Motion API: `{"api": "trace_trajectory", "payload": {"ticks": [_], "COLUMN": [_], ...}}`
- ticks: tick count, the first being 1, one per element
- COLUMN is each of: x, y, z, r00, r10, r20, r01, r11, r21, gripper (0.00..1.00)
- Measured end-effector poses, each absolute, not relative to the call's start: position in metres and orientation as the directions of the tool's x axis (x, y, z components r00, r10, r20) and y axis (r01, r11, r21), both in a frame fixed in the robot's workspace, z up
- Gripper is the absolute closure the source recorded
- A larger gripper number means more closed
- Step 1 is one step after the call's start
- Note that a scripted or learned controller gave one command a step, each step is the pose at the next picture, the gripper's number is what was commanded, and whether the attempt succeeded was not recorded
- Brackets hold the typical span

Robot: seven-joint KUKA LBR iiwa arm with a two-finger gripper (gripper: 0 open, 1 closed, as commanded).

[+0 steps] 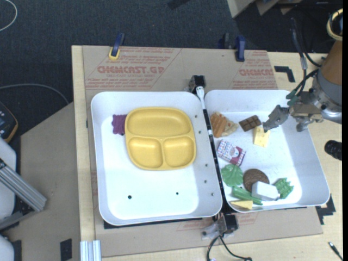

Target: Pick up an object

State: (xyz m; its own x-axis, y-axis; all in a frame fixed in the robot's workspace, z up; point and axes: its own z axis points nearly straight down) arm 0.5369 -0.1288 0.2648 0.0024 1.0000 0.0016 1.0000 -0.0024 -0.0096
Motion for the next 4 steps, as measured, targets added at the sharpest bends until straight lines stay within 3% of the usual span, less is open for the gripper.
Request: {"api": "trace_trajectory", "payload": {"ticks": [1,2,4], "x": [0.539,0.528,0.517], "y": [-0.129,-0.128,-0.118], "z": [0.270,0.213,0.105], "r00": [0.000,0.001,0.002], "r10": [1.000,1.000,1.000], "r20": [0.000,0.002,0.003], "r01": [1.000,1.000,1.000], "r11": [0.000,-0.001,-0.002], "r21": [0.001,-0.008,-0.004], "gripper": [0.00,0.00,0.00]}}
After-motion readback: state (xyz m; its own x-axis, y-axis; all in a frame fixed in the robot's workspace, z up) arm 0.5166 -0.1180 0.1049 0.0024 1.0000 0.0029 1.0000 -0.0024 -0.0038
